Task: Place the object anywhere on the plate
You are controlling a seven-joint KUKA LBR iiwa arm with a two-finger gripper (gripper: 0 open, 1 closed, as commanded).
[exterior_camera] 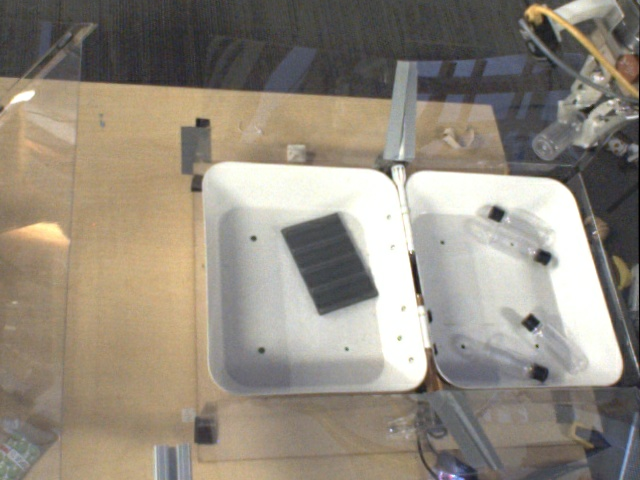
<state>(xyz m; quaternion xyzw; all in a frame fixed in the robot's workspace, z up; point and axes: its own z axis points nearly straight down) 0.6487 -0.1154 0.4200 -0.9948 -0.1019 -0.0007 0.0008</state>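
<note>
The claw (590, 118) hangs at the far right, off the bins; whether it is apart or together I cannot tell. Clear tubes (515, 230) lie in the right bin (500, 383). The ridged dark plate (329, 263) waits in the left bin (300, 378), presumably as target.

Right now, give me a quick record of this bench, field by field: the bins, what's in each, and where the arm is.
left bin: holds a dark grey ribbed plate, lying flat and at a slant
right bin: holds two clear tubes with black caps, upper tube, lower tube
gripper: above the bench past the right bin's far corner, over neither bin
task state: no tube on the plate yet
</note>
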